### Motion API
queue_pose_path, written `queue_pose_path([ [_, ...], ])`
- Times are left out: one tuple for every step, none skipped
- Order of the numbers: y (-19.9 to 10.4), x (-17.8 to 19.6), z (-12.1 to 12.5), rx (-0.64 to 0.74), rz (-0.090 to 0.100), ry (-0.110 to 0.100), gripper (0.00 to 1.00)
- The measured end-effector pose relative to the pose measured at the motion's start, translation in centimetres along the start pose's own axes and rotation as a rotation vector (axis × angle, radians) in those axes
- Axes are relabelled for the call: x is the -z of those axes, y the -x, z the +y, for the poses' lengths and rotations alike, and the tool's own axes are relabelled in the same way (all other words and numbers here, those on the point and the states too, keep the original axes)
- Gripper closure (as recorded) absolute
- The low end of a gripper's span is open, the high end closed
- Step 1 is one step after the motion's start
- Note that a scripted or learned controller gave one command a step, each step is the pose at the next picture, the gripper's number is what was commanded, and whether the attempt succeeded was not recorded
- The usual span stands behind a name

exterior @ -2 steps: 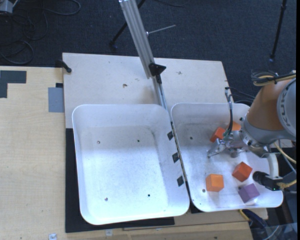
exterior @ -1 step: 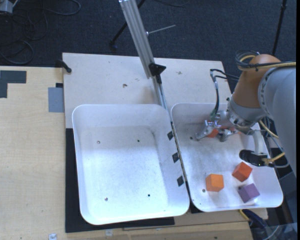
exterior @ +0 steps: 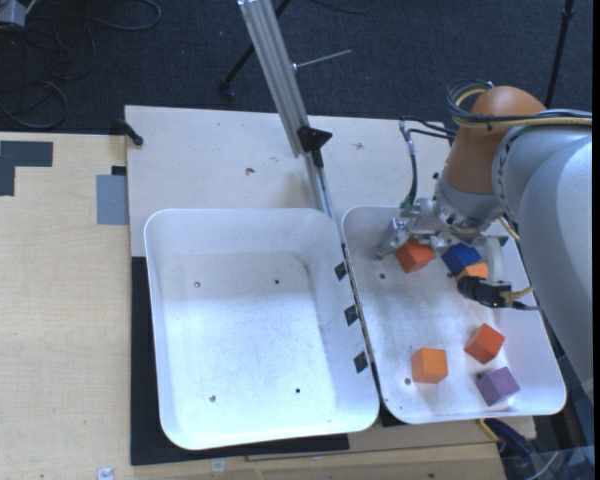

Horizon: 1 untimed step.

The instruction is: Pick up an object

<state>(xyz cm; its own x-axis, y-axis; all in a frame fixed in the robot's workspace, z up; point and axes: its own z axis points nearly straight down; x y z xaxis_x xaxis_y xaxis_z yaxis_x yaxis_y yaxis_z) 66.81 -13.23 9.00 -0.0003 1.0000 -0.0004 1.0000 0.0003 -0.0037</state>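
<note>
My claw (exterior: 412, 240) is down in the right bin (exterior: 540, 400), near its back wall. An orange-red block (exterior: 414, 257) sits right at the tip of my claw, touching it or nearly so. I cannot tell if my claw is open or closed, because my wrist hides that part, so I cannot say that I hold the block.

Now from the front of the bin to the back. Closest to the front edge is a purple block (exterior: 497, 385), in the front right corner. Just to its left and a little farther back is an orange block (exterior: 429, 365). Behind the purple one is a red block (exterior: 485, 343). These three are well apart from my claw.

Farther back, just right of the orange-red block, is a blue block (exterior: 460, 258), partly under my wrist. A bit of something orange peeks out beside it, but I cannot tell what that is.

The left bin (exterior: 180, 408) lies beside the right one, and their walls touch. Behind both bins a grey metal bar (exterior: 277, 73) leans up and away.
</note>
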Motion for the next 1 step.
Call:
queue_pose_path([
  [-0.12, 1.02, -0.02, 0.008, 0.000, -0.002, 1.00],
])
